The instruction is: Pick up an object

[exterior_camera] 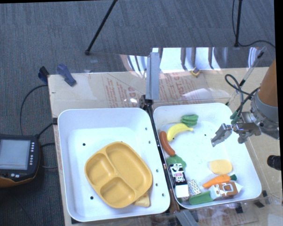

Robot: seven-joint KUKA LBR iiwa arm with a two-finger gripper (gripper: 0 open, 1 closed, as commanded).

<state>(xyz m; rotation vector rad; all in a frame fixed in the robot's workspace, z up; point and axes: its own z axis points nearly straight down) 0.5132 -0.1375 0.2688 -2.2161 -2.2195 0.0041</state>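
Observation:
My gripper hangs over the right side of the right bin, open, with nothing between its fingers. Below it and slightly left lies a flat yellow disc. A carrot and a small brown-and-white carton lie nearer the front edge. To the gripper's left are a banana, a green leafy piece and a red sausage. Along the bin's left wall sit a green broccoli-like piece and a black-and-white carton.
The left bin holds a yellow divided plate with a small yellow piece at its front edge. A green cucumber lies in the right bin's front corner. A handheld pendant sits off the bench at left.

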